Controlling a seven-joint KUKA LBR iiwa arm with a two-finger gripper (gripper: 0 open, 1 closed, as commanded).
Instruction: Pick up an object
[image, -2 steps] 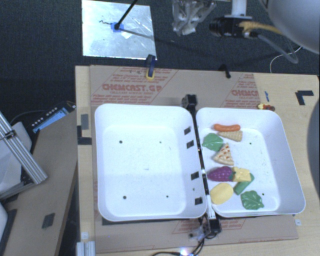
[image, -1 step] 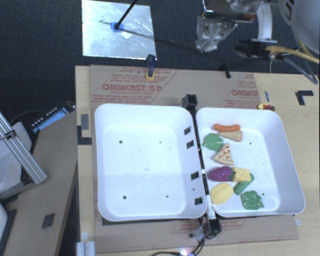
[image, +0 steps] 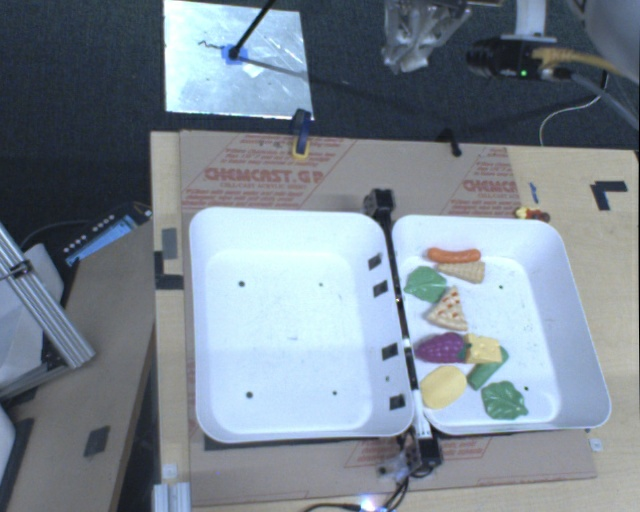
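Seen from above at a slant, a bench holds two shallow white bins side by side on a brown board printed with red lettering. Nearest the viewer, at the front edge of the board (image: 300, 455), a small black clamp with wires (image: 420, 455) sits where the two bins meet. The left bin (image: 220, 400) has only small dark dots on its floor. The right bin (image: 575, 330) holds a cluster of toy foods along its left half. Closest is a green leafy piece (image: 504, 399), with a yellow lemon-like piece (image: 443, 386) beside it to the left. Just behind them lie a small green block (image: 485, 373), a yellow block (image: 484, 350) and a purple grape-like piece (image: 441, 347), packed close and touching. Farther back is a pizza slice (image: 449, 311), then a green leaf (image: 425, 284), then a tan wafer-like piece (image: 463, 271) and an orange sausage (image: 453, 255) at the far end of the group. Black clips run along the seam between the bins. Beyond the bins, a blue and yellow clamp (image: 300, 135) grips the board's far edge, and a shiny metal sheet (image: 235, 60) lies on the dark floor. At the very top, well apart from the bins and all the toys, the gripper (image: 415, 40) hangs as a pale, blurred shape; its opening cannot be made out, and nothing is seen in its grasp. To its right sit part of the arm (image: 530, 15) and a black unit with a green light (image: 510, 58).
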